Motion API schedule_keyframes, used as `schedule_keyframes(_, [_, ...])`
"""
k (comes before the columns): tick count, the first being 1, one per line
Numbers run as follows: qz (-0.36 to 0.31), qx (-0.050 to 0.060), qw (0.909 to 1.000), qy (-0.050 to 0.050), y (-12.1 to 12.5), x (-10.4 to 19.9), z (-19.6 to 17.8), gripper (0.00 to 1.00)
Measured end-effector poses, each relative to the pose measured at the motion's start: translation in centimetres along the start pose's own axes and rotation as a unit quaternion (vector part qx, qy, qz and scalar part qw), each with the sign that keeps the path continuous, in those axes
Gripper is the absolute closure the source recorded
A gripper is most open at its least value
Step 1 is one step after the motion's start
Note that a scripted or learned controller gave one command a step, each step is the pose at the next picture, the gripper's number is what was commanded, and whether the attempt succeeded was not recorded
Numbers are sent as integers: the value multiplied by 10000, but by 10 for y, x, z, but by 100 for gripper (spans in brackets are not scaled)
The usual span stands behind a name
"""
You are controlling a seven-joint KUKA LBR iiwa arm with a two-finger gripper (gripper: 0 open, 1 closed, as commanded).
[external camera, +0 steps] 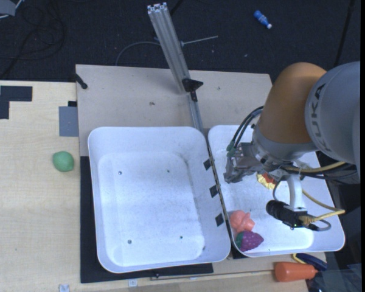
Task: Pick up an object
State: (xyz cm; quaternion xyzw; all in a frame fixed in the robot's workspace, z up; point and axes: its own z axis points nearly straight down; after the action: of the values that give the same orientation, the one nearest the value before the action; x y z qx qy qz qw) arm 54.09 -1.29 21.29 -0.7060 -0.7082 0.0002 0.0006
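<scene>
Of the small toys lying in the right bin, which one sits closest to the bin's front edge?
The purple grape-like toy. It lies nearest the front edge of the right bin, just below the pink-orange toy it touches; a yellow-red piece lies farther back by the gripper.

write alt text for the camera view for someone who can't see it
A grey and orange robot arm reaches from the right, its gripper low over the right bin. That bin holds a pink toy and a purple toy near its front left corner. A green ball lies on the bench left of the left bin.

Even overhead light, white bins (146, 140) bright, dark floor dim, soft focus, faint shadows
</scene>
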Motion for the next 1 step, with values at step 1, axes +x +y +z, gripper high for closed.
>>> schedule_keyframes(1, [0, -10, 10000, -3, 20, 52, -14, 100])
